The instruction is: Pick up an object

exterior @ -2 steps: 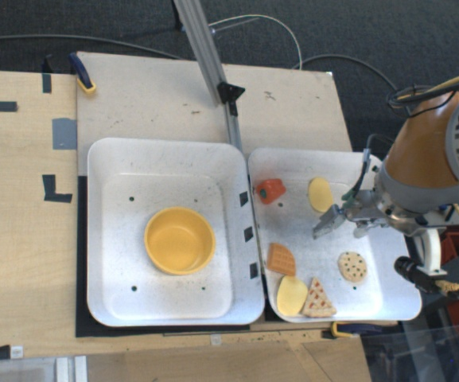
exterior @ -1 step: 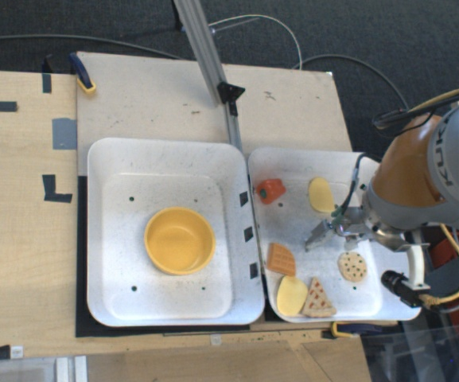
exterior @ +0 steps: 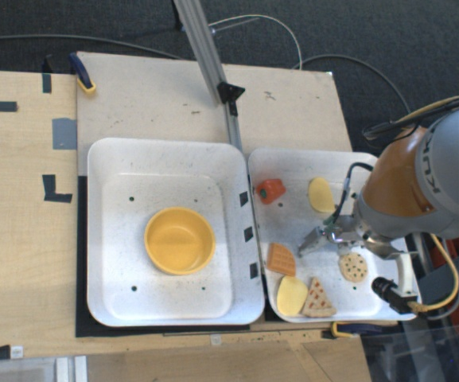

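Left bin (exterior: 102, 213): holds a yellow bowl (exterior: 180, 239) at its middle.
Right bin (exterior: 293, 161): holds the small pieces.
Gripper (exterior: 313, 241): low over the right bin's bare floor; jaws look spread, nothing between them.
Nearest target: orange wafer (exterior: 281, 259), just near-left of the fingertips.
Advice: centre over it, descend squarely, close late.
Other pieces: cookie (exterior: 353, 267), red pepper (exterior: 270, 189).

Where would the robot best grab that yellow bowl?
Probably on the rim of the yellow bowl, from straight above. It sits upright and alone in the left bin, mouth open upward, so one finger could go inside the wall and one outside.
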`<state>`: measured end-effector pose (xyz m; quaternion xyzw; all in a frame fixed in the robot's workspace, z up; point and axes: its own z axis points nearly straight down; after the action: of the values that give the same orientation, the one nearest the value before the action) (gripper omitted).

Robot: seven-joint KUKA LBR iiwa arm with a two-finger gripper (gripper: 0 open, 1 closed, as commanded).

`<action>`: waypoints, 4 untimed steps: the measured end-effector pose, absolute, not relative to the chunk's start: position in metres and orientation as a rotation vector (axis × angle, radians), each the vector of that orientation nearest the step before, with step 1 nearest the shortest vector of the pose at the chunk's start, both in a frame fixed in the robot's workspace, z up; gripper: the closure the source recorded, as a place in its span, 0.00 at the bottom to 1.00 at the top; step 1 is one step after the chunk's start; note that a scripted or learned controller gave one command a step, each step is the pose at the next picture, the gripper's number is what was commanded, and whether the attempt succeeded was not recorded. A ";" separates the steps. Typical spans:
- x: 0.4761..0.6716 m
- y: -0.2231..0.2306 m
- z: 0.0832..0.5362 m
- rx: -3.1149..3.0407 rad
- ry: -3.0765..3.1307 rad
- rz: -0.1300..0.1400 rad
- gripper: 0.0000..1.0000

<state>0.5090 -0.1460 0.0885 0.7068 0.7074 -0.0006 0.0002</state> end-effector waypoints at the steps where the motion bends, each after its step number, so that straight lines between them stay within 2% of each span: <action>1: 0.509 -0.145 0.099 2.221 2.225 -0.001 1.00; 2: 0.512 -0.136 0.155 2.217 2.222 0.003 1.00; 4: 0.501 -0.122 0.253 2.217 2.222 0.003 1.00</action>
<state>0.5012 -0.1224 0.2531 0.7063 0.7079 0.0010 0.0015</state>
